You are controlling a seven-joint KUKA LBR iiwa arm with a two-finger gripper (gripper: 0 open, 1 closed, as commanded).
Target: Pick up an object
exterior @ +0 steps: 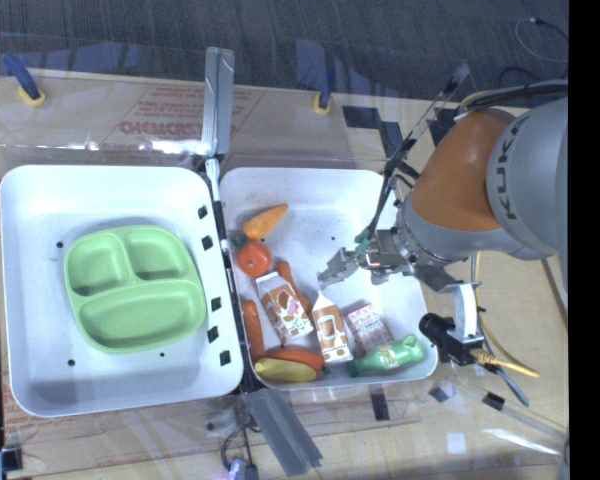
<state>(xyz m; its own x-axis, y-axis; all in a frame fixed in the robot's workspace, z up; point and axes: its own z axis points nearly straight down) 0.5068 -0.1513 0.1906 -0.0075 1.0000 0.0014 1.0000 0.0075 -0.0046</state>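
Two bins: shallow white plastic bins (310, 183) are set side by side.
Gripper: metal two-finger gripper (338, 266) is seen mid right bin; jaw state cannot be told.
Left bin: green divided plate (133, 286) is held centrally.

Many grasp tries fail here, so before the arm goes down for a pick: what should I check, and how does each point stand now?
1. Gripper above the right bin: ok.
2. Nothing between the fingers: ok, none seen.
3. Finger opening: cannot tell.
4. Target directly below: cannot tell; the small cartons lie just beside it.
5. Items spaced for a clean grasp: not ok; cartons, banana and green bottle are crowded along the near wall.
6. Green divided plate in the left bin, out of the way: ok.
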